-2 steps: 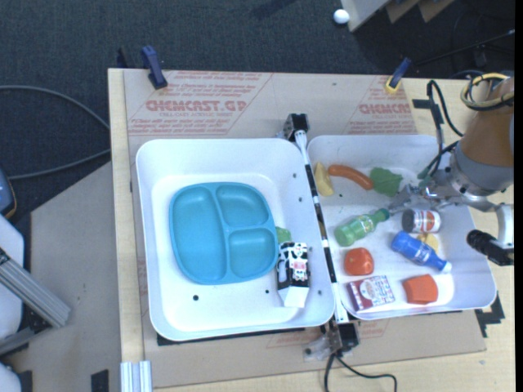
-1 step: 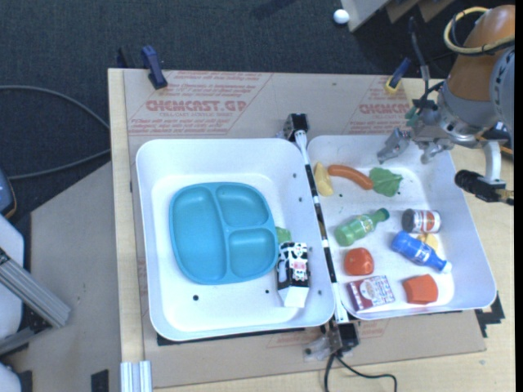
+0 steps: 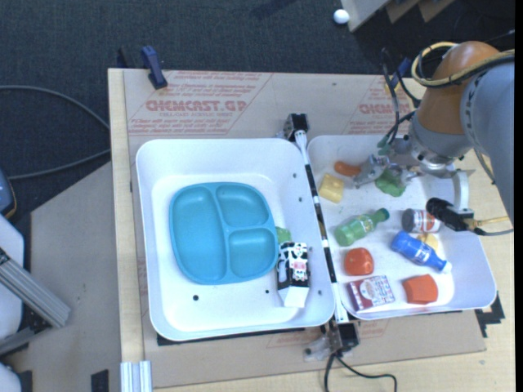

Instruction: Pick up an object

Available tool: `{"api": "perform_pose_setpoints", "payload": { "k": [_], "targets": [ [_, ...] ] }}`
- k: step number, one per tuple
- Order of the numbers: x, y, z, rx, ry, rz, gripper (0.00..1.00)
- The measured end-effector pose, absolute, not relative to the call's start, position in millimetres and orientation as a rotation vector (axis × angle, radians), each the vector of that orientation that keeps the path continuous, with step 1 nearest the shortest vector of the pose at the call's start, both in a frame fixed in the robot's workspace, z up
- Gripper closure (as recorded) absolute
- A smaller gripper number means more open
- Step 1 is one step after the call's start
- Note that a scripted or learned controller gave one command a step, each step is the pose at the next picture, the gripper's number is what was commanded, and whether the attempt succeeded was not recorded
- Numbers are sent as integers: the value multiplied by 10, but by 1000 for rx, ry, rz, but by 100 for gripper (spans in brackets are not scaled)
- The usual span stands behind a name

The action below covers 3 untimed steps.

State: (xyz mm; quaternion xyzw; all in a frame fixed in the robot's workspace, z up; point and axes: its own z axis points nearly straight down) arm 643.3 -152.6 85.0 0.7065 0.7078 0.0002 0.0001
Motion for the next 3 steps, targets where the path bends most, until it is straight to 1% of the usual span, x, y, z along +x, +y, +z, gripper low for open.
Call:
{"api": "perform_pose_setpoints", "payload": {
  "k": [1, 2, 3],
  "targets": [
    [6642, -1926, 833, 2226, 2227, -12, 0],
    [6662, -1918, 947, 2220, 2223, -5, 100],
    [6660, -1917, 945, 2220, 2224, -6, 0]
  ]
}}
